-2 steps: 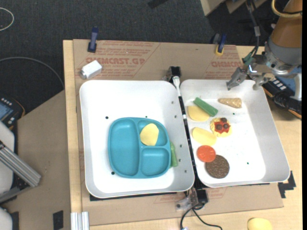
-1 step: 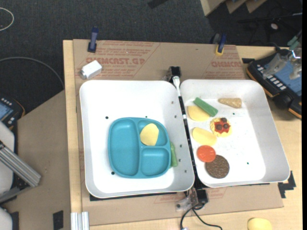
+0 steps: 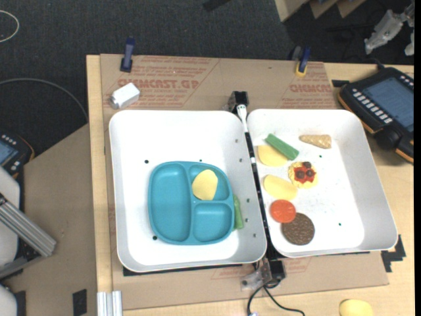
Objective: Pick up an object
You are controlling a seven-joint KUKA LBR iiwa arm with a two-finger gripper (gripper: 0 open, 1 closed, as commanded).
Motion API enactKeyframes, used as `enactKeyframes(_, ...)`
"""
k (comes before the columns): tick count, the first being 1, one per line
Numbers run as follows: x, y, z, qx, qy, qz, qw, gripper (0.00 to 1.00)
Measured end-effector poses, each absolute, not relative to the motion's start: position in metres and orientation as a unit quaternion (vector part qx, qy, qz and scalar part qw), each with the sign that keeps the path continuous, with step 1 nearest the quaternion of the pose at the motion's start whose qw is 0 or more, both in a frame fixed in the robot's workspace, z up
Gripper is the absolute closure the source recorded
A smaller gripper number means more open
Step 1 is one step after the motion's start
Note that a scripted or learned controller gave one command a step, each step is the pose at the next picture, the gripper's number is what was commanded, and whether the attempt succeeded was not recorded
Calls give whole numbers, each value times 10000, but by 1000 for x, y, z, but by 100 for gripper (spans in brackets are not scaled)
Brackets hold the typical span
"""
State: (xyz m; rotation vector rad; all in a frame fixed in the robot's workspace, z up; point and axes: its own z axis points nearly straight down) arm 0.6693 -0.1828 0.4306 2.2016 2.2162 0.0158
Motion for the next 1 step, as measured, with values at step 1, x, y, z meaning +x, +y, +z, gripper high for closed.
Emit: enactKeyframes(1, 666, -72, 323, 7035, 7107, -15, -52, 0)
